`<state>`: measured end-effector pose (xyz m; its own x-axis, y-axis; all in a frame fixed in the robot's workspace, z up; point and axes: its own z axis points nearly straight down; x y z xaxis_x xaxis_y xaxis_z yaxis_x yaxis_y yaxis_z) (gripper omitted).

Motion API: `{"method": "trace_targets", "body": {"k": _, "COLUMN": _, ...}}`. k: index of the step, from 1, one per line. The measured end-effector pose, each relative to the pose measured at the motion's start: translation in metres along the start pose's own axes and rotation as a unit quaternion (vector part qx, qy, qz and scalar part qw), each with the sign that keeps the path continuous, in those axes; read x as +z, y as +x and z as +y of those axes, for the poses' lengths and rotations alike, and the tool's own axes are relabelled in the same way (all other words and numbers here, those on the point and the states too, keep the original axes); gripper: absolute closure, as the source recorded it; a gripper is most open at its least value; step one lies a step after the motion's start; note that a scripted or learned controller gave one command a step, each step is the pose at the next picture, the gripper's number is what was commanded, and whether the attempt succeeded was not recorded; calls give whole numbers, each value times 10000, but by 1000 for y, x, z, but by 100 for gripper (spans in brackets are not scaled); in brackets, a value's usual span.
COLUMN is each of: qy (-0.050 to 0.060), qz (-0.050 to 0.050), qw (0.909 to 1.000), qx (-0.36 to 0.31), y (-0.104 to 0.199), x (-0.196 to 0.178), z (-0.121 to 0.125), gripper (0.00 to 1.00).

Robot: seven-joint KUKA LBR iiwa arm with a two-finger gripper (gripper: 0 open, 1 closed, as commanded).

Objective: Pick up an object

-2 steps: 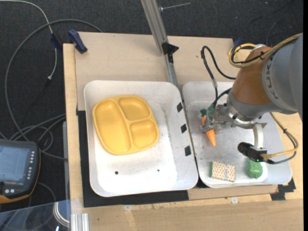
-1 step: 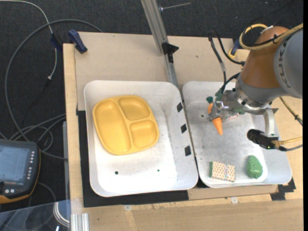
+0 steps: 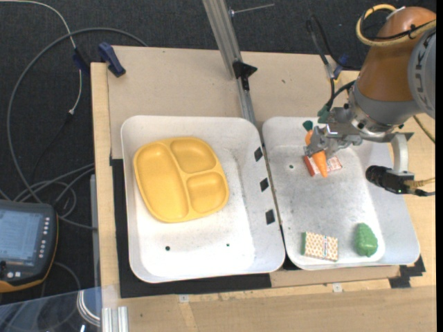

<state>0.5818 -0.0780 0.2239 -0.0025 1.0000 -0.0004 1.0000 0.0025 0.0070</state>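
Note:
In the right bin [image 3: 387, 206], an orange carrot-like object [image 3: 317, 164] lies near the far left part, with a small white and red item [image 3: 334, 164] touching its right side. My gripper [image 3: 320, 142] hangs directly over the upper end of the orange object, very close to it or touching it. A green lumpy object [image 3: 366, 240] sits near the bin's front right corner. To its left lies a flat checkered pad [image 3: 320, 246].
The left bin [image 3: 208, 247] holds a yellow divided plate [image 3: 181, 178]. A metal post [image 3: 225, 26] rises from the bench behind the bins. The grey and orange arm [image 3: 391, 68] reaches in over the right bin's far edge. Cables lie off the bench to the left.

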Motion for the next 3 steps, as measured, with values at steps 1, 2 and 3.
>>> {"method": "trace_targets", "body": {"k": 1, "qy": 47, "qz": 3, "qw": 10000, "qx": 5, "y": 0, "x": 13, "z": 0, "gripper": 100}}
{"method": "trace_targets", "body": {"k": 2, "qy": 27, "qz": 18, "qw": 10000, "qx": -25, "y": 63, "x": 3, "z": 7, "gripper": 100}}
{"method": "trace_targets", "body": {"k": 3, "qy": 42, "qz": 16, "qw": 10000, "qx": -18, "y": 110, "x": 5, "z": 6, "gripper": 100}}
